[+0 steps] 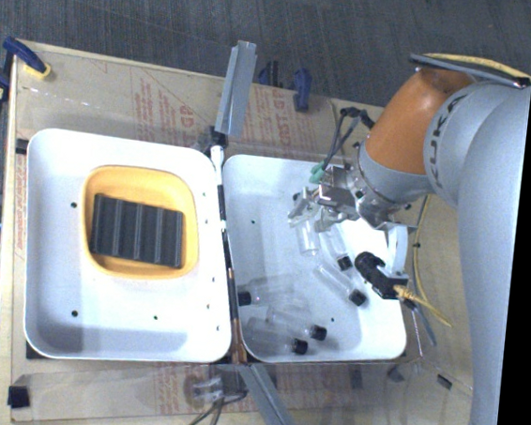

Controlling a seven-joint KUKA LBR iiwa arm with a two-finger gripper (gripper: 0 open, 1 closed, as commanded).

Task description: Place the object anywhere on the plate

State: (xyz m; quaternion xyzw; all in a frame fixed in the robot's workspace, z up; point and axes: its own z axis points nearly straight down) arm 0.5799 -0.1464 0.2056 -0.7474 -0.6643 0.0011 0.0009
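A yellow plate (109, 179) lies in the left bin (45, 287), with a dark ribbed rectangle (139, 229) across its middle. My gripper (314, 223) hangs low over the upper middle of the right bin (249, 191), well to the right of the plate. Below it, on the bin floor, lie clear, glassy objects (280, 303) that are hard to make out, with small black pieces (300, 345) around them. Whether anything sits in the gripper is not visible.
More small black bits lie in the right bin: one near the left wall (243, 297), others at the right (357, 298). A raised divider (225, 240) separates the two bins. Blue clamps (302, 86) sit at the bench's far edge.
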